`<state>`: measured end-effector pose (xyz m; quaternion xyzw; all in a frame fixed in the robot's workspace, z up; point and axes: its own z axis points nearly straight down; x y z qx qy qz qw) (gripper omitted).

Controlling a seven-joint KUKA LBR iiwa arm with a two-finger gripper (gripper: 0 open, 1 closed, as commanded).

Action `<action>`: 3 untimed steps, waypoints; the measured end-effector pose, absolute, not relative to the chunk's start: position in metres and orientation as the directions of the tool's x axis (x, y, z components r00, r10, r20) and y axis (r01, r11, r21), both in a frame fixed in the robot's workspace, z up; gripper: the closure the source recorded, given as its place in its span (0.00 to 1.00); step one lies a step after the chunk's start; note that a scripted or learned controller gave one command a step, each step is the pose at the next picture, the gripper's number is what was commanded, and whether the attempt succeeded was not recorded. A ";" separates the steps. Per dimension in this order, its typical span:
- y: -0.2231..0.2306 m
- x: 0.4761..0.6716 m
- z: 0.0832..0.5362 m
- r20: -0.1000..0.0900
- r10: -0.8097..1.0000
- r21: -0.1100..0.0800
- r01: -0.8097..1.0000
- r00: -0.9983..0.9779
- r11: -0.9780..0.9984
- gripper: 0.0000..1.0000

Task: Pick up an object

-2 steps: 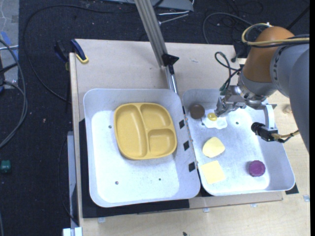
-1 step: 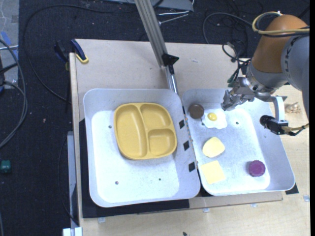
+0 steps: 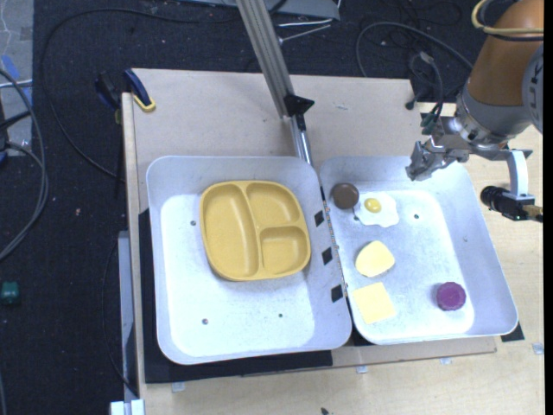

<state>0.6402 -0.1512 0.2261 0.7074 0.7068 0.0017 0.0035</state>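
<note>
Hovering gripper [image 3: 421,168] — fried egg [image 3: 377,208] lies near, down-left of it

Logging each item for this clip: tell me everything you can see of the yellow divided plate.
The yellow divided plate is a rounded-square tray, plastic by its look, with a raised rim and three compartments: one long section on its left, two smaller ones on its right. Nothing lies in them. It lies flat and upright, slightly rotated, in the upper middle of the left bin, resting on the bin floor. It stands apart from the bin walls.
</note>
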 end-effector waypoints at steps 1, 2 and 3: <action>-0.151 0.641 0.234 -0.001 1.000 0.003 1.000 -0.001 0.001 1.00; -0.098 0.637 0.223 0.001 1.000 -0.001 1.000 -0.007 0.007 1.00; -0.043 0.639 0.216 0.002 1.000 -0.001 1.000 -0.008 0.008 1.00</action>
